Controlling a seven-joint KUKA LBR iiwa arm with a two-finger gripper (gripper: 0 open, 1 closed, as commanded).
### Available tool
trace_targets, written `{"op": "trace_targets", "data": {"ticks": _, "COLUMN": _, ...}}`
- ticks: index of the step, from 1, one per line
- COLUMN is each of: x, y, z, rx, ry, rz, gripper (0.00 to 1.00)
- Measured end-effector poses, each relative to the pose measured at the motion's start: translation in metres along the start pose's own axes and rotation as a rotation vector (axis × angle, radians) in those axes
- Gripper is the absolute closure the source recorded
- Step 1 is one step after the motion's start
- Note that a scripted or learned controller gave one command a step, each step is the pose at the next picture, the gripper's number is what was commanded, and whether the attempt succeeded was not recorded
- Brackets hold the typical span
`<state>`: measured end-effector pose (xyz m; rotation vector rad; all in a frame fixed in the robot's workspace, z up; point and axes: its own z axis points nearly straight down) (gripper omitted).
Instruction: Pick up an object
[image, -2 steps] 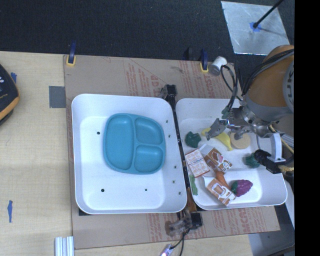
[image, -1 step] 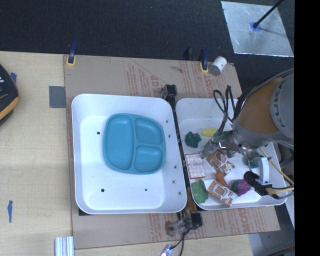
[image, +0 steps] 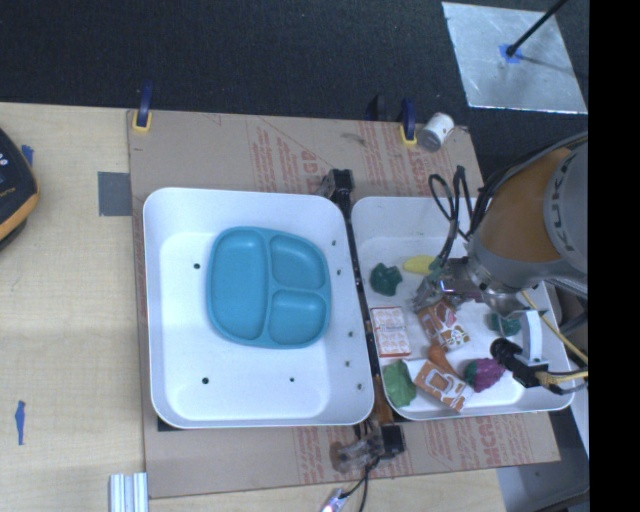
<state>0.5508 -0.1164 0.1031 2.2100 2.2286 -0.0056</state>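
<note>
The right bin (image: 400, 215) holds several small items: a dark green lump (image: 385, 278), a yellow piece (image: 417, 265), a pale printed packet (image: 390, 331), a light green lump (image: 398, 383), an orange-brown packet (image: 440, 385), a purple lump (image: 486, 373) and a teal piece (image: 503, 323). My gripper (image: 437, 291) is low over the middle of this bin, just above another orange-brown packet (image: 444, 328). The arm's grey and orange body hides the bin's far right part.
The left bin (image: 175, 380) holds a blue divided plate (image: 268, 286). Black cables (image: 452, 195) loop over the right bin's back rim. A white roll (image: 437, 129) lies behind the bins, and a black clamp (image: 341, 183) sits between them.
</note>
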Motion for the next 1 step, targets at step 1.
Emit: {"op": "trace_targets", "data": {"ticks": 1, "x": 0.0606, "y": 0.0046, "z": -0.1089, "rx": 0.002, "ry": 0.005, "rz": 0.004, "gripper": 1.00}}
